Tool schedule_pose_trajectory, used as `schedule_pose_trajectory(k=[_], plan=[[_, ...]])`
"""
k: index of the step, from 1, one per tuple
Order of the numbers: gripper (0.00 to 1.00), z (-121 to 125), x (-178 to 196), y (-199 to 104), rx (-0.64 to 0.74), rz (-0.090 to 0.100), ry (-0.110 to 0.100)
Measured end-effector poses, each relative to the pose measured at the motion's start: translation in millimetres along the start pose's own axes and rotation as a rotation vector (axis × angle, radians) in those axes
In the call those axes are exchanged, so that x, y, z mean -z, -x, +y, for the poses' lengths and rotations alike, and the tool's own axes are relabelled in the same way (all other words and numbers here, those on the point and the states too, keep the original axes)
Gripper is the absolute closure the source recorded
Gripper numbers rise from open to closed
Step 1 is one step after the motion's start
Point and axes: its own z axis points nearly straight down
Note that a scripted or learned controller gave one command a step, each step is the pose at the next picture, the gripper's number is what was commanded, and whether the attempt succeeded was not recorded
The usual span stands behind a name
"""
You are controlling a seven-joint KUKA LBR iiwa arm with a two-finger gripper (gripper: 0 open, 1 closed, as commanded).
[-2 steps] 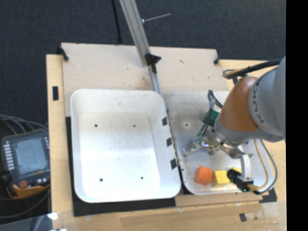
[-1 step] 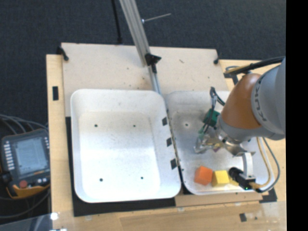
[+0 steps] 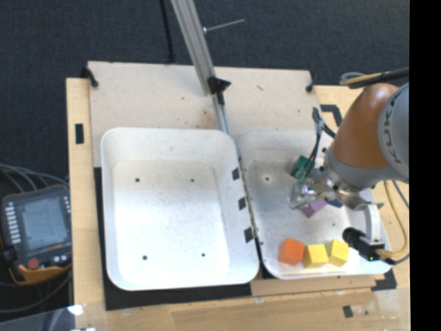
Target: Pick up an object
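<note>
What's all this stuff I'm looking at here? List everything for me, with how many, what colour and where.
Shallow white plastic bins: two, white, side by side on the bench; left bin, right bin.
Orange block: one, orange, right bin's near edge.
Yellow blocks: two, yellow, right of the orange one.
Small purple block: one, purple, right bin, at the gripper.
Handheld control pendant: one, grey, left of the bench.
Slanted metal pole: one, silver, behind the bins.
Robot arm: one, grey and orange, over the right bin.
Gripper: one, by the purple block.

Grey arm (image 3: 393, 126), broad orange band, dark cables along wrist, metallic tool (image 3: 303, 197).
</note>
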Motion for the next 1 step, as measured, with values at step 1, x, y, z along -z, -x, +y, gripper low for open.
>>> schedule_pose_trajectory(k=[1], plan=[[1.0,-4.4,61.0,-1.8,0.001,0.0,0.001]])
